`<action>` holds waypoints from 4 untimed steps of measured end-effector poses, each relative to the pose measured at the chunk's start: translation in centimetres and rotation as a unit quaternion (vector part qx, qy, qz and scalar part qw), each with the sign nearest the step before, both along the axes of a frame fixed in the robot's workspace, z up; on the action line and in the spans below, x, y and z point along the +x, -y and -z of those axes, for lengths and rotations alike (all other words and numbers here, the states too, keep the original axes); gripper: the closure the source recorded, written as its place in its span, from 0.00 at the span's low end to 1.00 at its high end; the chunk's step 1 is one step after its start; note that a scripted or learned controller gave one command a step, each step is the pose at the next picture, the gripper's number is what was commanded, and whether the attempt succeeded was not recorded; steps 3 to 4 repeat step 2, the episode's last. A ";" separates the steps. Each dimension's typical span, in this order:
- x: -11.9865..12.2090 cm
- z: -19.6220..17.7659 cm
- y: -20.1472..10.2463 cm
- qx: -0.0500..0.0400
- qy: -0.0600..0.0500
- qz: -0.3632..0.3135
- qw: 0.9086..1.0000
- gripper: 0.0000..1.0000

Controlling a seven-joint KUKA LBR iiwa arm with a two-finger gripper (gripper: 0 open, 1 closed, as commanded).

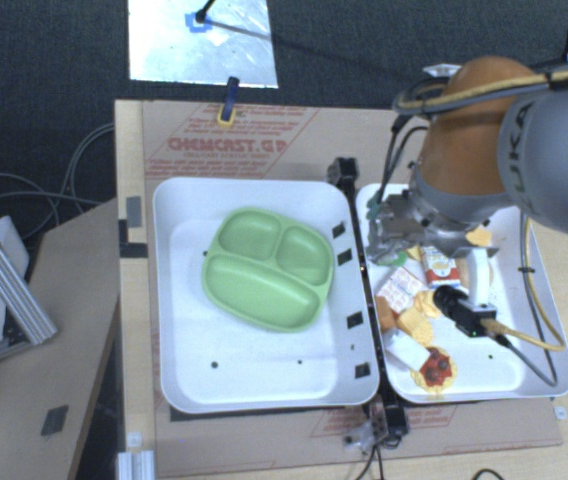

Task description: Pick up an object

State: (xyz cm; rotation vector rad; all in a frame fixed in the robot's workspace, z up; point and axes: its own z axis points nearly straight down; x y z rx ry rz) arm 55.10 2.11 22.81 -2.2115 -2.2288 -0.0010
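Green divided plate (267,268) in white bin (189,298); orange band (469,128) on grey arm (559,158).

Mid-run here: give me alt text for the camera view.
The grey-and-orange arm reaches into the right bin, its gripper low over a clutter of small objects. The left bin holds a green divided plate.
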 end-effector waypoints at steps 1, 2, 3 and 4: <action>0.1 -0.5 -0.3 0.000 0.001 0.001 1.000 1.00; 0.3 1.1 0.1 -0.001 0.000 0.003 1.000 1.00; 0.3 1.1 0.1 -0.001 0.000 0.003 1.000 1.00; 0.3 1.1 0.1 -0.001 0.000 0.003 1.000 1.00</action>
